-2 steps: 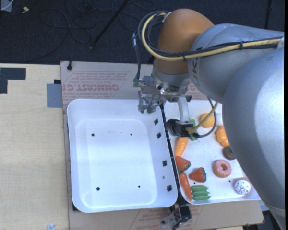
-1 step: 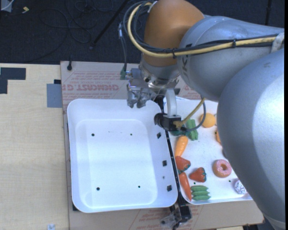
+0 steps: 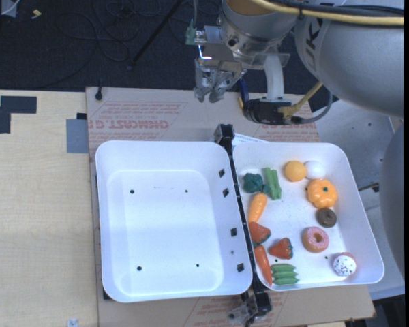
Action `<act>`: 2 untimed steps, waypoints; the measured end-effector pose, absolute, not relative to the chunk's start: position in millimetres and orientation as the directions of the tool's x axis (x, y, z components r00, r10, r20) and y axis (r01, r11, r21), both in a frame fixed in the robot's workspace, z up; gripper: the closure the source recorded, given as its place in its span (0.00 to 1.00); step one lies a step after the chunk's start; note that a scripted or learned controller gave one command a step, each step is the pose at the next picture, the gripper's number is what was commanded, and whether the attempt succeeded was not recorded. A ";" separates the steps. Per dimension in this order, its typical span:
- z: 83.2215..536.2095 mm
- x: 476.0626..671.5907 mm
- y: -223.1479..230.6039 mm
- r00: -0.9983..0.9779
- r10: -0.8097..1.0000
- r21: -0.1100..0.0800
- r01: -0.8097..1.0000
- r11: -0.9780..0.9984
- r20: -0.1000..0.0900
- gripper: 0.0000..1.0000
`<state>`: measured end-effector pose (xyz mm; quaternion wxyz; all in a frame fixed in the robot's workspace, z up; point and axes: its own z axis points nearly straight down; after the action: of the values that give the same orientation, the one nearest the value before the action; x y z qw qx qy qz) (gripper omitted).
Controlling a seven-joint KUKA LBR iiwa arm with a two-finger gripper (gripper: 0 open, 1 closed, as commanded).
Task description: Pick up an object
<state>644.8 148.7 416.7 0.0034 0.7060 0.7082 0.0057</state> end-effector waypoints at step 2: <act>537.0 643.5 139.6 -0.001 1.000 -0.006 1.000 0.001 -0.002 1.00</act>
<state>643.5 139.6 537.0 -0.0017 0.7068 0.7074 -0.0027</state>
